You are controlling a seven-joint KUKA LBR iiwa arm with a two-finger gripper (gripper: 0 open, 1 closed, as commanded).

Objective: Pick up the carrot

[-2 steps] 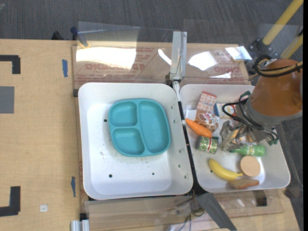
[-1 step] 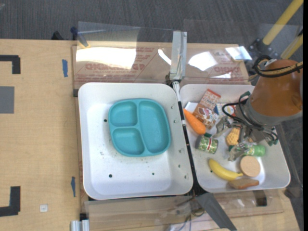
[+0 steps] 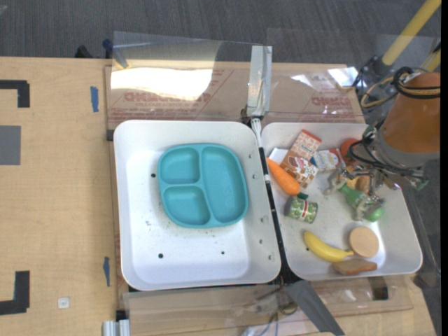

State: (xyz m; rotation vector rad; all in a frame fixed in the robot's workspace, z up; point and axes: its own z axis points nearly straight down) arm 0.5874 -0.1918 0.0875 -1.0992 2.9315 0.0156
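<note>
The orange carrot (image 3: 283, 177) lies on a slant at the left edge of the right bin (image 3: 409, 240), close to the divider between the bins. My gripper (image 3: 362, 186) hangs low over the right part of that bin, above a jumble of small green and brown toy foods. It is well to the right of the carrot and does not touch it. The arm's orange band (image 3: 416, 114) sits above the gripper and hides part of the bin behind it.
A snack box (image 3: 304, 152) lies just beyond the carrot, and a green can (image 3: 302, 208) just in front of it. A banana (image 3: 325, 247), a round tan piece (image 3: 364, 241) and a brown piece (image 3: 355, 265) lie near the front. The left bin (image 3: 133, 208) holds a teal divided plate (image 3: 203, 185).
</note>
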